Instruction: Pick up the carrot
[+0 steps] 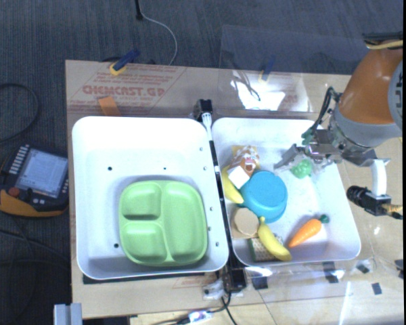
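Robot lab: bench bins [88,181], teach pendant [34,181]

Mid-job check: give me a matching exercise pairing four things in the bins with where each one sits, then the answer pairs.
Things:
1. small orange carrot with green top
2. light green divided plastic plate
3. round blue plastic bowl
4. small green lumpy object

Places:
A. left bin, toward the front
B. right bin, front right corner
C. right bin, back, close by the claw
D. right bin, middle, beside a yellow banana

Pairs: 1-B, 2-A, 3-D, 4-C
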Action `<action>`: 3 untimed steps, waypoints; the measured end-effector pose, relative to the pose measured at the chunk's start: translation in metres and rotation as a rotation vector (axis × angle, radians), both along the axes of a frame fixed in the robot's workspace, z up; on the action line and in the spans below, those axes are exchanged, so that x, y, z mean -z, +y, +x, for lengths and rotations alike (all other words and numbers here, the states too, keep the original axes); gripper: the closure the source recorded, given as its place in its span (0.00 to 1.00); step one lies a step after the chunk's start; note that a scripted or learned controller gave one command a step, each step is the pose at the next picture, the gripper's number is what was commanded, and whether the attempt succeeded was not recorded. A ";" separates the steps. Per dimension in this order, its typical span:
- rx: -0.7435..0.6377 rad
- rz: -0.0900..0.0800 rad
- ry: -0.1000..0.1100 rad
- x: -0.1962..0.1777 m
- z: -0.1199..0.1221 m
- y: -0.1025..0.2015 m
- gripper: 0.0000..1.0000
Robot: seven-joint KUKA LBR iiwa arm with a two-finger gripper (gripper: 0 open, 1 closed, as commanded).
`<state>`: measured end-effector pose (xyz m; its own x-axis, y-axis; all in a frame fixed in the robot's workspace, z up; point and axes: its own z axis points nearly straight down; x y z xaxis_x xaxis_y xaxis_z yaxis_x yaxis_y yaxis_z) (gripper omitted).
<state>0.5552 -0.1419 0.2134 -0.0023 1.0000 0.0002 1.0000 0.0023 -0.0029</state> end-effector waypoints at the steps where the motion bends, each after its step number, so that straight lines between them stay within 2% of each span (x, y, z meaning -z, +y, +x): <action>1: -0.402 0.002 0.004 0.094 -0.073 -0.037 0.00; 2: -0.050 0.004 -0.010 0.123 -0.067 -0.059 0.00; 3: -0.239 0.020 -0.005 0.123 -0.067 -0.069 0.00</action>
<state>0.4879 -0.2109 0.0903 -0.2393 0.9707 0.0192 0.9709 0.2393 0.0042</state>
